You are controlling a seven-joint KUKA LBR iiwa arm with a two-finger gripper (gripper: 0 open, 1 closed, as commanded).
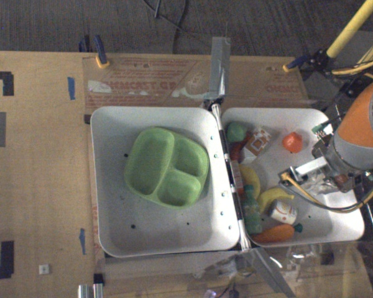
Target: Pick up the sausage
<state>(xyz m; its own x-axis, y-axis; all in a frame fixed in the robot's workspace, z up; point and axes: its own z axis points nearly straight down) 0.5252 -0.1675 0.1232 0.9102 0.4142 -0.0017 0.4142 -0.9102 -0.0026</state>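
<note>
My end effector (pixel 311 172) hangs over the right bin (pixel 345 228), toward its 3 o'clock side, with the orange band of my arm (pixel 367 126) above it. I cannot tell its state from this slanted look down.

The sausage (pixel 238 149), as I judge it, is the dark red piece lying against the bin's 9 o'clock wall, just below the green ball (pixel 236 131) and beside the small carton (pixel 258 141). It sits well apart from my end effector, toward 9 o'clock of it. Tucked along the wall like that, it leaves little room on one side, so I judge the approach calls for care.

Between us lie the bananas (pixel 267 194), a small cup (pixel 284 212) and, at 6 o'clock, a carrot (pixel 275 233). An orange fruit (pixel 292 142) rests at 12 o'clock of my end effector.

The left bin (pixel 105 185) holds a green divided plate (pixel 168 166), probably there as a drop-off spot. Both bins sit on the wooden surface (pixel 37 166).

The pick is not yet begun, I judge.
</note>
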